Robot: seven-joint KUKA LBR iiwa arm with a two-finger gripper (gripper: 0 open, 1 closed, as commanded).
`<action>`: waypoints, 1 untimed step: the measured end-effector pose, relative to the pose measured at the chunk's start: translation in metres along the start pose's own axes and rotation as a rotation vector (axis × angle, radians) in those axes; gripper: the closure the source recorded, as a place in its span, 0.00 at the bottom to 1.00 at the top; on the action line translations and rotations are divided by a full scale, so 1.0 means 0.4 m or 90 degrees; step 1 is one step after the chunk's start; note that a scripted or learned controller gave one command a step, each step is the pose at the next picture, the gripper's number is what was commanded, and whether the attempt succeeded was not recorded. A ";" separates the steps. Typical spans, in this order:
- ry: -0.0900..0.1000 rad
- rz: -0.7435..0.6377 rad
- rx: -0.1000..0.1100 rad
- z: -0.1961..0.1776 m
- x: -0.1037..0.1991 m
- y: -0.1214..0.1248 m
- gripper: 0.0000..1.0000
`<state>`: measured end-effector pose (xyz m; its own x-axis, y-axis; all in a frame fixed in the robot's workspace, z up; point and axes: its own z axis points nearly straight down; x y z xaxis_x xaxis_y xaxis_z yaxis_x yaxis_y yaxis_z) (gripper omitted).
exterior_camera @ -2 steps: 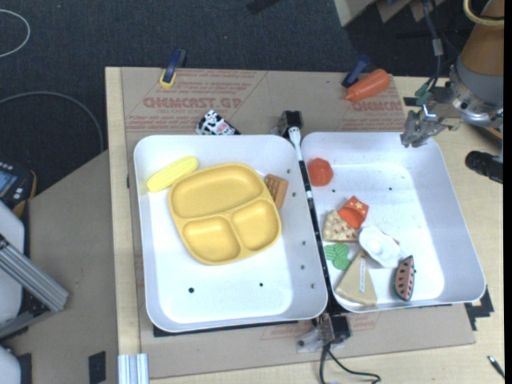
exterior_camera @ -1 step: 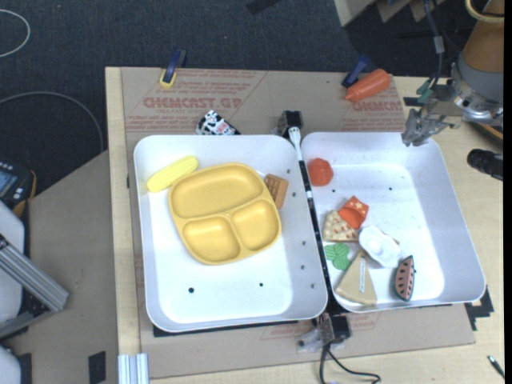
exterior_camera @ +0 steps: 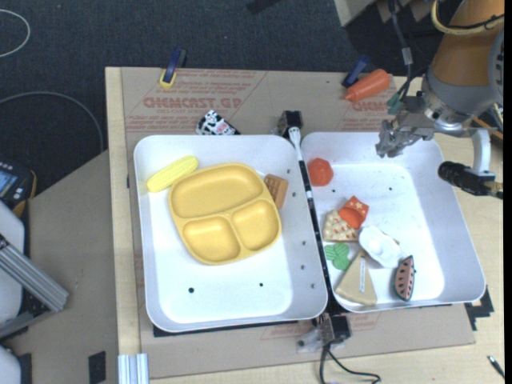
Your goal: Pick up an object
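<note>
1. Watermelon slice point(exterior_camera: 404, 278): lies in right bin point(exterior_camera: 448, 222) near its front right corner, long axis running front to back.
2. Fingers point(exterior_camera: 392, 144): over the bin's far edge, well apart from the slice; nothing between them; spread not discernible.

camera view: fixed above bench point(exterior_camera: 128, 310) | looks down at a slant | both bins framed | moderately near

A grey arm point(exterior_camera: 464, 86) with a broad orange band, dark cables, and a small metal-grey hand point(exterior_camera: 394, 141).
</note>
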<state>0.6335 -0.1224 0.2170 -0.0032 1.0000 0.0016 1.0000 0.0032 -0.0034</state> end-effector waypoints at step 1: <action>0.001 -0.001 0.000 -0.014 0.125 -0.037 1.00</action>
<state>0.6187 -0.0724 0.2229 -0.0050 1.0000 0.0028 1.0000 0.0050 -0.0027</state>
